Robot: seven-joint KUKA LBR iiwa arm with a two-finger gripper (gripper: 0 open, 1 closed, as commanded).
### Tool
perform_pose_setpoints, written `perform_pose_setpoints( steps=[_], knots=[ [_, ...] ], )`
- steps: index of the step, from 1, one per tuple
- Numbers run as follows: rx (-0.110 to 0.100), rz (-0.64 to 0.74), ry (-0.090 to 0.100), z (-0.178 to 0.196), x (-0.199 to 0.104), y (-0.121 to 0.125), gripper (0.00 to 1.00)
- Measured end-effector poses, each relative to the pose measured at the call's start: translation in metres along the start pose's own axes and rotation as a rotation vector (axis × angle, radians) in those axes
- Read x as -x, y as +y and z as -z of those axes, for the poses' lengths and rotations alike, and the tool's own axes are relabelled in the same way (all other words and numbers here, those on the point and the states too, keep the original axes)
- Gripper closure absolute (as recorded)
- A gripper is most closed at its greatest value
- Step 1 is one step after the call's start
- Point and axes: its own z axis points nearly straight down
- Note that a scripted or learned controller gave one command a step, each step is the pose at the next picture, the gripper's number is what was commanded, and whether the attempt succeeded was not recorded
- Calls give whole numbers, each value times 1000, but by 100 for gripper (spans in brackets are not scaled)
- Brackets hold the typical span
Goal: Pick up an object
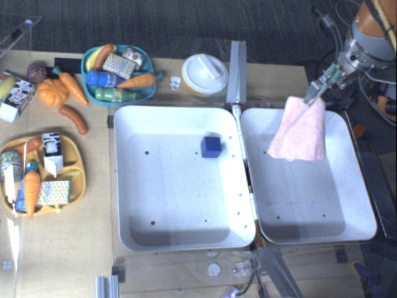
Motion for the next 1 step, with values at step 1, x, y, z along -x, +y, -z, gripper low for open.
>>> perform_pose_setpoints(
  steps=[1],
  knots=[
    [-2,162,3,-171,-2,-21,100]
  ],
)
